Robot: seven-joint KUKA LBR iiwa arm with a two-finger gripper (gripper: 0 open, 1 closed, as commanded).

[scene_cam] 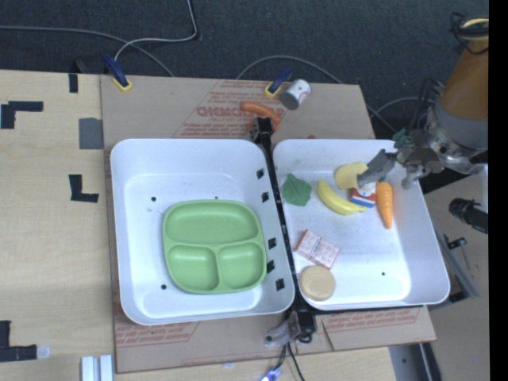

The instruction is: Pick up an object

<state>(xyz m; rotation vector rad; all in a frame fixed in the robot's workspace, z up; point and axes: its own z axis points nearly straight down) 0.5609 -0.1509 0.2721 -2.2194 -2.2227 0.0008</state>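
The likeliest thing to be picked is the cluster in the right bin [413, 288]: a banana [337, 200] lying near the bin's upper middle, a rounder yellow piece [348, 174] just behind it, a small red-and-blue item [363, 200] tucked at the banana's right end, and a carrot [385, 204] lying just beside that. The pincer [373, 175] hangs right over this cluster, close above the red-and-blue item, with nothing visibly between its fingers; whether they are spread or closed I cannot tell from this slanted view. This looks like the approach step, before any grasp. The next move calls for settling on one object and coming down squarely on it, since the pieces crowd each other and a finger could land on a neighbour. Farther out in the same bin sit a green scrap [297, 190], a pink packet [317, 249] and a tan disc [317, 283]. The left bin [131, 213] holds a green divided tray [214, 244].
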